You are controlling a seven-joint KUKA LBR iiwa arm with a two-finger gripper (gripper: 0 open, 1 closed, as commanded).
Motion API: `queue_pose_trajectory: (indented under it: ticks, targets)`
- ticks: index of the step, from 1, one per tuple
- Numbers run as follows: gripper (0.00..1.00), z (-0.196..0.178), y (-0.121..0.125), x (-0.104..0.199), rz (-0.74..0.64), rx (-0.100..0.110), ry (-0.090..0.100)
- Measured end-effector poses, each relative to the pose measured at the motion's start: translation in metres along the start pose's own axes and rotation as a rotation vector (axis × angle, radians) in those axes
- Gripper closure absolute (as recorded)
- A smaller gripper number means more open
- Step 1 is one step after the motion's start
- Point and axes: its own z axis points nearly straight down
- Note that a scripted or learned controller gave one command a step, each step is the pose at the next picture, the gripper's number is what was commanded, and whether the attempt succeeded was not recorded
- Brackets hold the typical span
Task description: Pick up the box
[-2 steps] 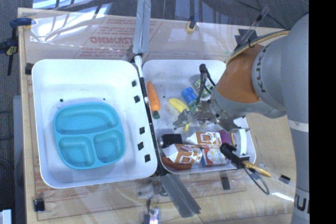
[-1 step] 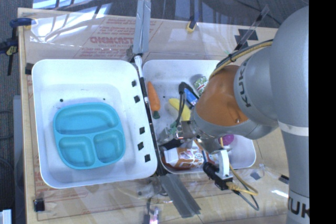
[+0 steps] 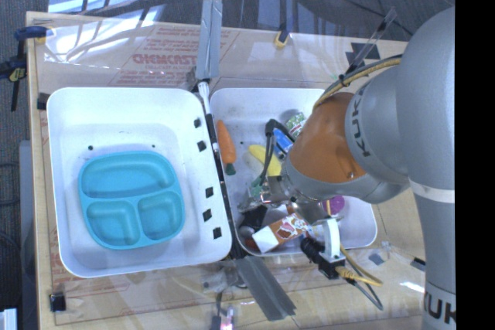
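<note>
Right now, grey arm with orange band [image 3: 332, 147] reaches low into right white bin [image 3: 240, 108]. Two-finger gripper [image 3: 267, 193] hidden among clutter, state cannot tell. Small brown-and-white box [image 3: 282, 232] lies tilted near bin's front edge, just beside gripper. Orange carrot [image 3: 225, 144] near divider. Blue sectioned tray [image 3: 131, 199] in left white bin [image 3: 69, 112].

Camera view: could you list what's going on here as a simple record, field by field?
left bin: holds a blue divided tray
right bin: cluttered with small items
box: brown and white, lying near the right bin's front edge
carrot: by the right bin's left wall
yellow item: beside the carrot, possibly a banana
arm: grey with orange band, over the right bin
gripper: low among the items, just above the box; grasp unclear
</note>
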Motion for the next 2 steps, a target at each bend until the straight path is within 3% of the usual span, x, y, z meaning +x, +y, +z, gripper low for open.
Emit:
queue_pose_trajectory:
  ticks: [1,2]
  targets:
    - [1.0,-0.089,0.101,0.036,-0.092,0.006,0.007]
    - [1.0,-0.013,0.128,0.009,-0.064,0.0,0.004]
